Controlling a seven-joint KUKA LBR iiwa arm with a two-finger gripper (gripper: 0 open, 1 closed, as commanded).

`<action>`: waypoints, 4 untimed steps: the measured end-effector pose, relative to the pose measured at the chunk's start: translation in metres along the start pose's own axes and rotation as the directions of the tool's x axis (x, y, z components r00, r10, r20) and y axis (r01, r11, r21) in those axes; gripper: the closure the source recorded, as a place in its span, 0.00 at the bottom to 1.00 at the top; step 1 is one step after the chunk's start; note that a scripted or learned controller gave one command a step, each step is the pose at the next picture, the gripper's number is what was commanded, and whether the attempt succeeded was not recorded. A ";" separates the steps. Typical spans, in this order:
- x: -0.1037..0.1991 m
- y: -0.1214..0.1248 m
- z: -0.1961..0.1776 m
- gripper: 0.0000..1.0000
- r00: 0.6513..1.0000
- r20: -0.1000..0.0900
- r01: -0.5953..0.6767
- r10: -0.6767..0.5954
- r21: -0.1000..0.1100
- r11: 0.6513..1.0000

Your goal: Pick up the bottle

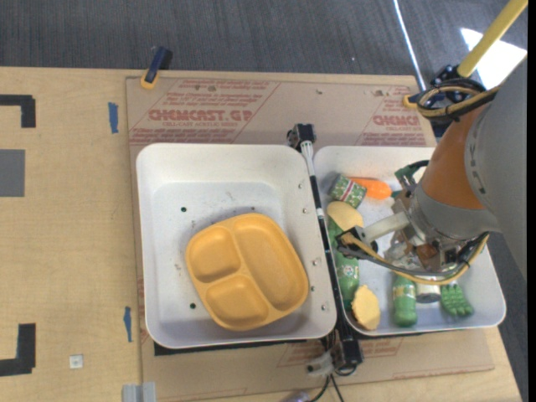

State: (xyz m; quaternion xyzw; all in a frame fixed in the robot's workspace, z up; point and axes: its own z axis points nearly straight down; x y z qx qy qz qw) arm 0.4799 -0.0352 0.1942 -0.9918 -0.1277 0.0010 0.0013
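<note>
The arm (481,174), grey with an orange band, stands highest in the view and reaches in from the right over the right bin (494,287). Its gripper (414,245) is low inside that bin amid cables; whether it is open or closed cannot be told. The green bottle (404,300) lies in the right bin near its front wall, just below the gripper, its label illegible. Beside it lie a green toy piece (456,300), a yellow item (365,306), a green can (347,191) and an orange carrot (377,188). The left bin (159,182) holds a yellow divided plate (245,269). Both bins rest on a cardboard sheet (209,107) on the counter (59,224), printed "CHEMCAST GP" in red.
</note>
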 end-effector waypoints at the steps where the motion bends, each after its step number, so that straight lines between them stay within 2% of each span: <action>1: 0.012 -0.050 0.010 1.00 0.980 0.002 0.197 -0.197 0.002 0.980; 2: -0.007 0.023 0.010 1.00 0.976 0.001 0.220 -0.220 -0.001 0.976; 3: -0.040 0.149 -0.010 1.00 0.849 0.001 0.529 -0.529 -0.004 0.849; 4: -0.040 0.149 -0.010 0.00 0.849 0.000 0.529 -0.529 -0.004 0.849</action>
